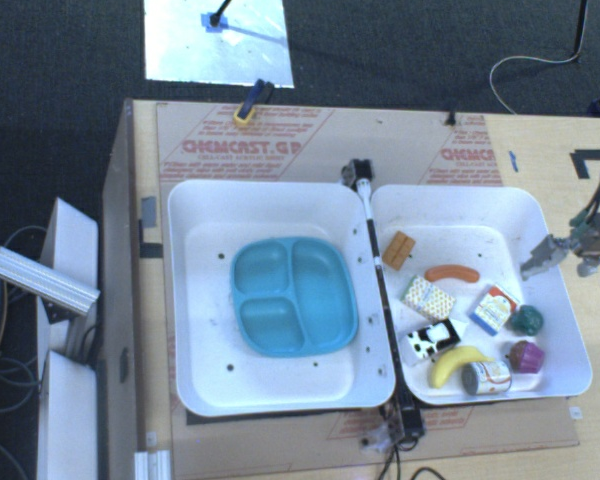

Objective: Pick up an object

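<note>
We are looking at a robot lab or test bench, not a home: two white bins [280, 193] are sitting on a board [280, 143] printed with a maker's name, loose cables [525, 68] are trailing over dark carpet [60, 68], a metal plate [215, 28] is lying on the floor, and toy food [450, 273] is filling one bin as test pieces

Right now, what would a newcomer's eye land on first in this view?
Probably the blue divided tray, alone in the left bin. Next, the toy clutter in the right bin: a yellow banana, an orange sausage and a can. The gripper hangs over that bin's right rim.
</note>
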Available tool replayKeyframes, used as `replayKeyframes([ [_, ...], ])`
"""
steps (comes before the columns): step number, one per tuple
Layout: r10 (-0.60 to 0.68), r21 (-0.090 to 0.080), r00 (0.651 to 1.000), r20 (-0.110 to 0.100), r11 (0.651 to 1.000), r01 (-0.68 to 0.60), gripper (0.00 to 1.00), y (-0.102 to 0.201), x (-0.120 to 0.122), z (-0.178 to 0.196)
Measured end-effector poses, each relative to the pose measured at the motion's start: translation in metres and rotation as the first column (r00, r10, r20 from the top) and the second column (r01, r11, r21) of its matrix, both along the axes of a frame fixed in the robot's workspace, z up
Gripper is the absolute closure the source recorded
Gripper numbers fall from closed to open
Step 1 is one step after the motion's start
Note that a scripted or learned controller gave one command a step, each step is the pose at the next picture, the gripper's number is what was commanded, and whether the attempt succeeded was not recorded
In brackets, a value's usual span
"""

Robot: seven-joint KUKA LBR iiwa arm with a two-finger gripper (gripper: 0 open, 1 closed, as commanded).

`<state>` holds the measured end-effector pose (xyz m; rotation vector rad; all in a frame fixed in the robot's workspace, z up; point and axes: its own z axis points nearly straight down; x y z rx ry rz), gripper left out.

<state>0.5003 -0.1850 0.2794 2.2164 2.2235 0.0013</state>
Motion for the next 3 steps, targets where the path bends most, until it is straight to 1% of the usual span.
replayKeyframes([
  [1, -0.003, -0.002, 1.000, 0.005, 1.000, 0.003, 0.00, -0.023, 0.008, -0.186],
  [2, 0.001, 0.000, 1.000, 0.003, 1.000, -0.001, 0.00, 0.024, 0.083, -0.083],
  [3, 0.000, 0.000, 1.000, 0.007, 1.000, 0.000, 0.00, 0.084, 0.067, -0.191],
])
